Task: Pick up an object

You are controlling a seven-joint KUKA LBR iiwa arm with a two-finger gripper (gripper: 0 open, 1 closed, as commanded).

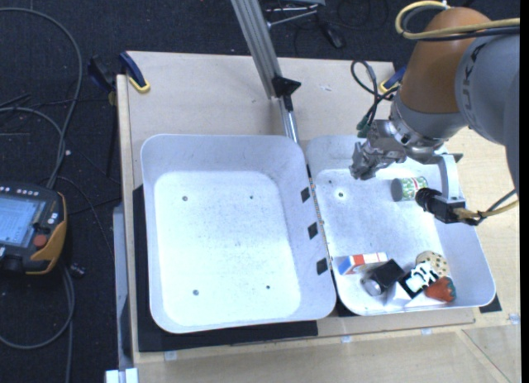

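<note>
The pincer (364, 166) hangs over the right bin's (347, 146) far end, grip impossible to tell, the small green can (408, 188) just right of it, so descending here may miss.

Two white bins are set side by side on the tabletop (207, 96). The hand (364, 166) is positioned over the right bin (388, 232), near a green can (409, 188).
</note>
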